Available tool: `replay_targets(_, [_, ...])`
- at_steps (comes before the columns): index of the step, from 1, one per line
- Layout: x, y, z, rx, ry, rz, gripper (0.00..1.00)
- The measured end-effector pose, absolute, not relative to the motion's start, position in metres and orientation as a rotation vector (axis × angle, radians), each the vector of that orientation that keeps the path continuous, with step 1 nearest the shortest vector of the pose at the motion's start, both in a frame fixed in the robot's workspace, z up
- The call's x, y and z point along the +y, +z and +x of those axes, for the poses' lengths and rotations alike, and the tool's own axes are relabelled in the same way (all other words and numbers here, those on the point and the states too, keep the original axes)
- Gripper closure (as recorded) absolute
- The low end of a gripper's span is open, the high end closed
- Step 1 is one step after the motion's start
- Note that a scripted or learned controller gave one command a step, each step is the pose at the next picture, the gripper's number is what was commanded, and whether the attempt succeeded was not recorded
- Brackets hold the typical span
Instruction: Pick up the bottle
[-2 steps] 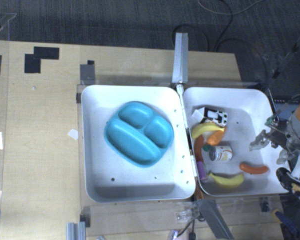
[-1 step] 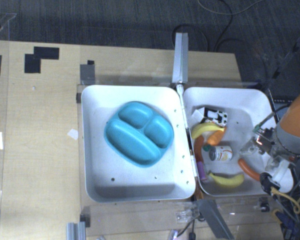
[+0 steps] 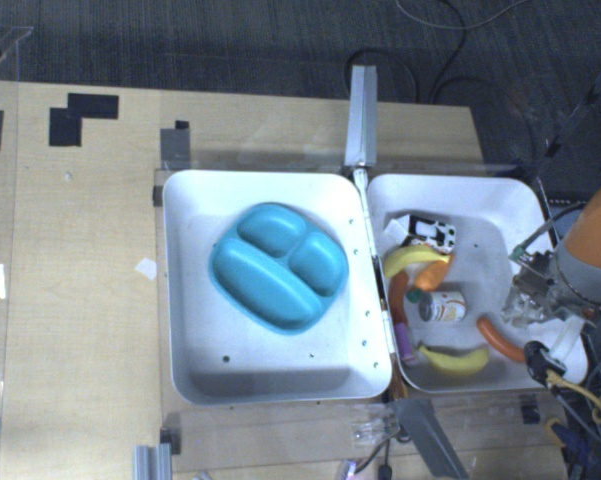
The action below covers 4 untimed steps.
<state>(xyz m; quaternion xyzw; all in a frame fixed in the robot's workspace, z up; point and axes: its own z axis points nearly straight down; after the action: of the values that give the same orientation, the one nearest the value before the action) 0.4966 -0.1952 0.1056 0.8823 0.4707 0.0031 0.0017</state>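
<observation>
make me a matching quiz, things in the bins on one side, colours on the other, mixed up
Things:
1. plate
2. bottle
3. banana
4. bin

Colours:
A. yellow
B. plain white
C. blue
D. white with an orange cap

Pairs: 1-C, 2-D, 3-A, 4-B

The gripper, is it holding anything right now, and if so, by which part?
Nothing is seen held. The gripper sits at the right bin's right side, apart from the bottle, which lies among the bananas.
</observation>
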Motion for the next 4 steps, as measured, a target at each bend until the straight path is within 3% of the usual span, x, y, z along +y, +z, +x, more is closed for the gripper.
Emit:
replay_targets(1, [-0.189, 0.089, 0.531, 1.516, 0.010, 2.744, 1.00])
replay_targets(2, [-0.140, 0.169, 0.552, 1.409, 0.006, 2.805, 1.00])
replay_targets(3, [-0.180, 0.133, 0.543, 0.749, 0.000, 3.051, 1.00])
replay_targets(4, [-0.157, 0.247, 0.594, 0.609, 0.007, 3.081, 1.00])
